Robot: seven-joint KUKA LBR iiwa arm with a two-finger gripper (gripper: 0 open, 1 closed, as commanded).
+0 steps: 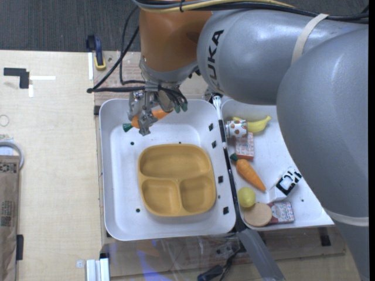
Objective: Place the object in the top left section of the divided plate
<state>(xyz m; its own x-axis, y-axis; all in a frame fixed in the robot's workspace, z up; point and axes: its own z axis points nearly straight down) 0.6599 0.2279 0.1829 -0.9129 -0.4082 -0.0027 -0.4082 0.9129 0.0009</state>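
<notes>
A yellow divided plate (176, 180) lies in the middle of the left white bin (117, 180), with one wide section at the top and two smaller ones below. My gripper (146, 115) hangs over the bin's back left part, just above the plate's top left rim. It is shut on a small orange carrot-like toy (156, 115). The toy's green end (126, 126) sticks out to the left of the fingers. The toy is held above the bin floor, outside the plate.
The right bin (304, 206) holds a banana (258, 123), a small cup (237, 127), a red-and-white box (245, 146), a second carrot (251, 175), a yellow ball (246, 197), a tan disc (258, 214) and a pink box (283, 211). The arm's bulk covers the upper right.
</notes>
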